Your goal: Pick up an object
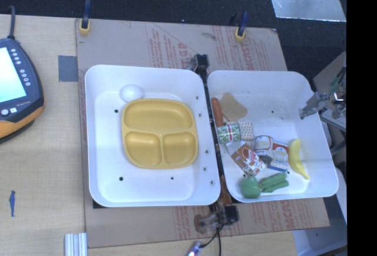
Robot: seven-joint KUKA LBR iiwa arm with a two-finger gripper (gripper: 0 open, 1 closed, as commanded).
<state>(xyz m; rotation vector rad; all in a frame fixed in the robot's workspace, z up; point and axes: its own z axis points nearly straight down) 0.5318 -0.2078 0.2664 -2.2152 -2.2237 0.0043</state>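
The right bin (259, 75) holds a jumble of play food: a red sausage (217, 111), a brown slice (234, 106), a small green-and-white can (228, 132), printed packets (247, 158), a yellow banana (297, 158), a green pepper (250, 186) and green pods (273, 182). My gripper (312, 106) hangs over the right rim of this bin, above and to the right of the banana and apart from every object. Nothing is seen in its grasp. The arm behind it is cut off at the right.
The left bin (106, 190) carries a yellow divided plate (159, 132) and a white egg shape (131, 93) at its back left. A pendant with a screen (15, 90) lies on the bench at far left. Clamps (85, 20) (240, 25) pin the cardboard's far edge.
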